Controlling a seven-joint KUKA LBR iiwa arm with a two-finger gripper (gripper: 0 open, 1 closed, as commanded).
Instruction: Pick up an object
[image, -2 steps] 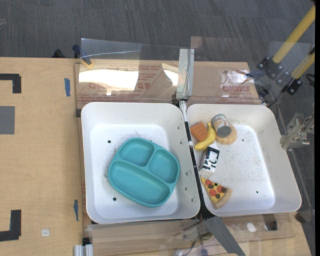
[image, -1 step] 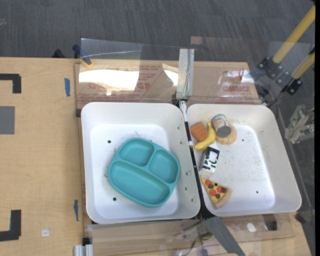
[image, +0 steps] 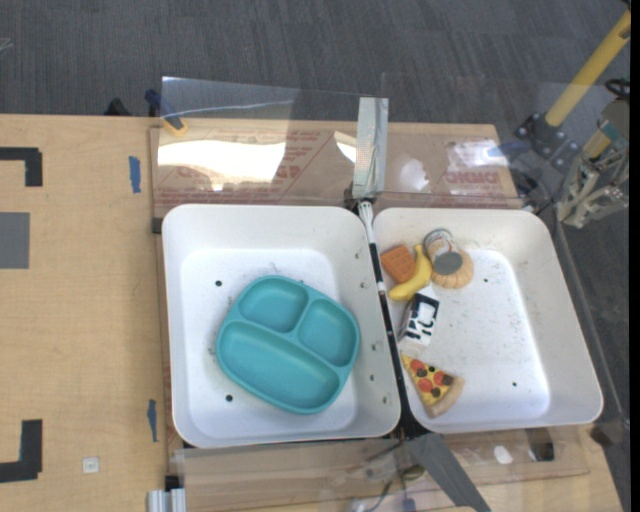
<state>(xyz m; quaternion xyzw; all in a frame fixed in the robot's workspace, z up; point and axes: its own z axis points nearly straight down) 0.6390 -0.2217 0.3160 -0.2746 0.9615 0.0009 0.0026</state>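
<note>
Nothing lifted yet. Candidates all in right bin (image: 530, 340), bunched along its left wall next to the divider, well apart from the right rim where the arm would reach in. So, by judgement, a long reach across bare bin floor toward view-left.

Top of cluster: tin can (image: 437, 243) on its side, touching round cookie (image: 453, 270) just below. Orange waffle piece (image: 398, 262) beside them, hard against the wall. Banana (image: 411, 281) wedged between waffle piece and cookie, long axis slanted from upper right to lower left, lower end near the wall.

Below that: black-and-white box (image: 422, 318), tilted, long axis roughly up-down in view, just under the banana tip. Farther down, apart from the rest: pizza slice (image: 432, 384), flat, point aimed up-left, crust toward lower right.

Left bin (image: 185, 300) carried one teal divided plate (image: 288, 343), flat and wide, likely poor for a two-sided pinch.

Judged easiest: pizza slice or box, since free on their right sides. Risk judged: wall contact on the left side of anything chosen. Bench (image: 80, 300) around bins bare cardboard with tape marks.
</note>
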